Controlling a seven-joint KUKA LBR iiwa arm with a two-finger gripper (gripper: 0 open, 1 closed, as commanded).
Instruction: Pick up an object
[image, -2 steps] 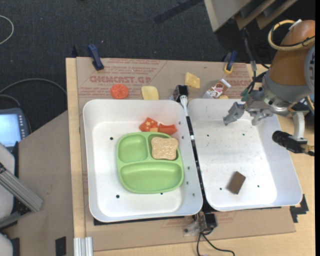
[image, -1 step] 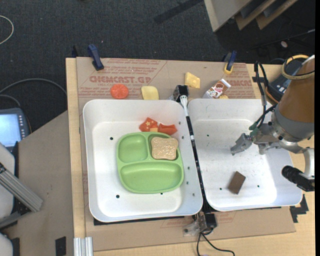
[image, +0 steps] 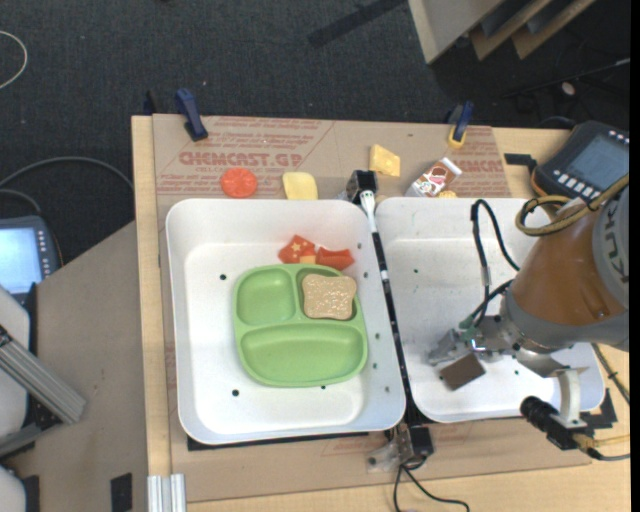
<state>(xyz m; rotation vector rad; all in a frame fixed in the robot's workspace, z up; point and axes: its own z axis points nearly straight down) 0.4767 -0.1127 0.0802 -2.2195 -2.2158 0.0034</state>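
Robotics lab, clamped cardboard-topped bench (image: 150, 300), loose cables (image: 60, 170), teach pendant (image: 585, 165)

Fixed overhead camera, slanted down, both bins (image: 200, 400)

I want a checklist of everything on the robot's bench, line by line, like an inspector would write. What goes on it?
Surface: brown bench board bearing two shallow white plastic bins, left and right.
Job's things: green three-part plastic tray in the left bin, toast slice in its upper right part; red toy pieces behind the tray; dark flat piece in the right bin.
Clutter: orange disc, yellow block, yellow wedge, small printed packet behind the bins.
Grippers: gripper low in the right bin, beside the dark piece.
Cables: black cable across the right bin.
Surroundings: dark carpet; blue clamps.
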